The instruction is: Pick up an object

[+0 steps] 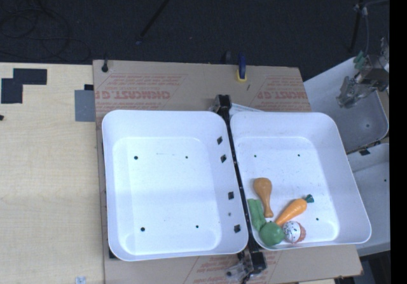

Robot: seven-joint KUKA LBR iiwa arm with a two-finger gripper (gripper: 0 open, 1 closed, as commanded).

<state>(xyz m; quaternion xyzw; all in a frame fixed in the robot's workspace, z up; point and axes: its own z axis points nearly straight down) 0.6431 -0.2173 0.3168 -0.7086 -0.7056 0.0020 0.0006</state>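
I see four toy items clustered in the right bin's near corner. Tan drumstick-shaped piece lies lengthwise, fat end away from me. Orange carrot with a green top lies tilted just right of it. Green vegetable sits along the bin's left wall, bulb end near. Small white-and-red ball touches the green bulb, under the carrot's tip.

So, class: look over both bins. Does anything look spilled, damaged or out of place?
Nothing stands out. The toys lie crowded in the near corner of the right bin: a tan drumstick shape, a carrot, a green piece and a small white ball. All sit inside the bin walls; none looks broken.
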